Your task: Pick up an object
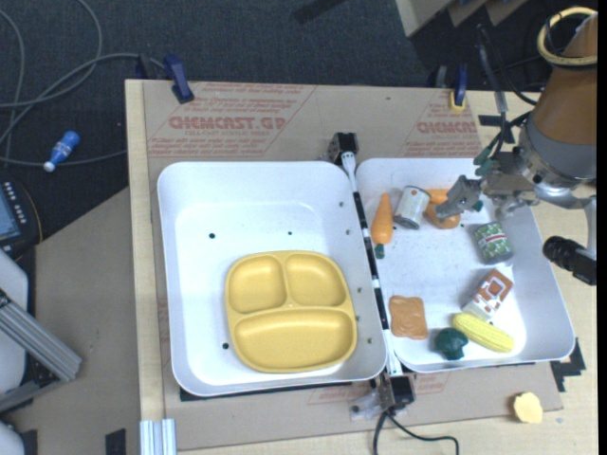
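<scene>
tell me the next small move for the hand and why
Probably lower straight down toward the orange piece. The hand sits over the right bin, close to that piece and the can, with nothing visibly between its fingers. The carrot and green packet lie farther off, so a short descent seems most direct.

We look down on a table (285, 121) topped with brown cardboard printed in red lettering, held at its far edge by blue clamps (176, 78). Around it we see a dark grey carpeted floor (237, 17), with grey cables (57, 36) looping across it at the upper left. A small blue and white bottle (62, 150) lies on the floor to the left of the table. At the lower left corner we make out a slanted metal rail (38, 335). The light is even and soft.
</scene>
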`<action>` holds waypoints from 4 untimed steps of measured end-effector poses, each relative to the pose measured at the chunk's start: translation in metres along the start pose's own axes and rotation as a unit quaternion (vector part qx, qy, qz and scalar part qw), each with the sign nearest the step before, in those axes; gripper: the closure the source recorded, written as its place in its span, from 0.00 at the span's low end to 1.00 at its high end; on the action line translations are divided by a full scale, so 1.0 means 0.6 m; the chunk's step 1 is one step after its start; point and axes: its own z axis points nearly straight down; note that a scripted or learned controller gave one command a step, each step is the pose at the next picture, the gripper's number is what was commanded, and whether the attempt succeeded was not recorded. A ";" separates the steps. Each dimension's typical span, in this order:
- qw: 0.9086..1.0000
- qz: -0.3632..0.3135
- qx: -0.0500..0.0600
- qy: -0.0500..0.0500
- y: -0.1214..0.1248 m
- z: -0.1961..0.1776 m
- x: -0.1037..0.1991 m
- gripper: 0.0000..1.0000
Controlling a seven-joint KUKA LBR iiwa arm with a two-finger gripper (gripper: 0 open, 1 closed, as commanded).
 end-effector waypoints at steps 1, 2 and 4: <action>1.000 -0.002 -0.002 0.000 0.126 0.126 0.031 0.00; 1.000 -0.001 -0.004 0.000 0.160 0.263 0.020 0.00; 1.000 -0.003 0.000 0.002 0.054 0.113 0.118 1.00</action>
